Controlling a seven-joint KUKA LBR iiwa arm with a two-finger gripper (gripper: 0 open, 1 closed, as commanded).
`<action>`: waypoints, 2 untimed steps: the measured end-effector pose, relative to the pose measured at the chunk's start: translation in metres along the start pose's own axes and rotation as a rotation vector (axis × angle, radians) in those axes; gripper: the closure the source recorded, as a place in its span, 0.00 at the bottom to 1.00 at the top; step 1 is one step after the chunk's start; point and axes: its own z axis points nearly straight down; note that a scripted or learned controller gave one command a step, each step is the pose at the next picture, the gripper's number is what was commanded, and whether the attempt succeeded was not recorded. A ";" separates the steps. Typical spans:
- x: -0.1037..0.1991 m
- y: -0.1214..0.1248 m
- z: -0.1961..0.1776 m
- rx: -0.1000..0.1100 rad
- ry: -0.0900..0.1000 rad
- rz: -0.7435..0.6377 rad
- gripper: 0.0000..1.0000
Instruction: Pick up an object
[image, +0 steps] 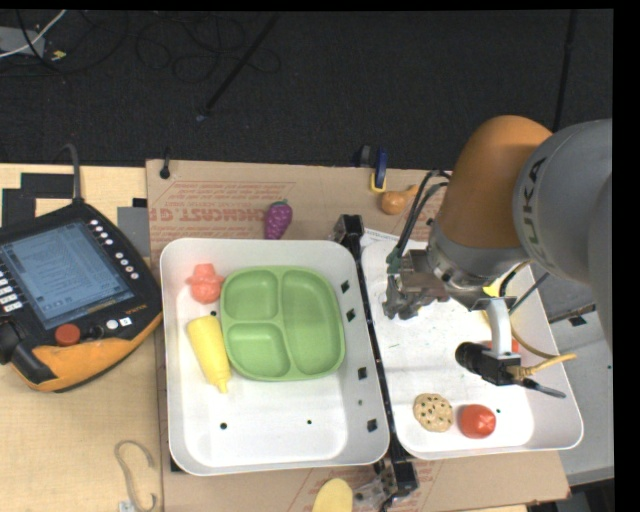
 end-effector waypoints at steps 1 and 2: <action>0.051 0.013 -0.016 -0.001 0.001 -0.001 1.00; 0.077 0.013 0.000 0.003 -0.001 0.002 1.00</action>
